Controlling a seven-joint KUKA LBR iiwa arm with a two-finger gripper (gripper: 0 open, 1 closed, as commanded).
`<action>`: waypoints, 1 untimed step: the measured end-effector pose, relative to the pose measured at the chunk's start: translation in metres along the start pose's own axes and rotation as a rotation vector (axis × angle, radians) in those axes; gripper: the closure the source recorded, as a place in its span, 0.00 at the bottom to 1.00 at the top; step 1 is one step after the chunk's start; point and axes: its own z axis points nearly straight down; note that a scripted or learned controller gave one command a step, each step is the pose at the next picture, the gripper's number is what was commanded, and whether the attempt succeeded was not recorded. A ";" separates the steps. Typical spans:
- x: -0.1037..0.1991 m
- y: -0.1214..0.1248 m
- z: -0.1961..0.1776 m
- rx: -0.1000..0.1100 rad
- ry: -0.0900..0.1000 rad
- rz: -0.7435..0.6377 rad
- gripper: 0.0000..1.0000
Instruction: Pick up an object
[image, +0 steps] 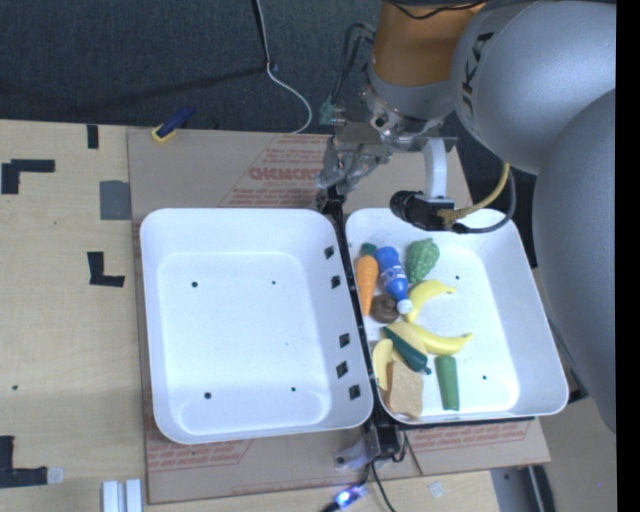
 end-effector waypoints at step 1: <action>0.063 0.022 -0.057 0.001 -0.002 0.004 1.00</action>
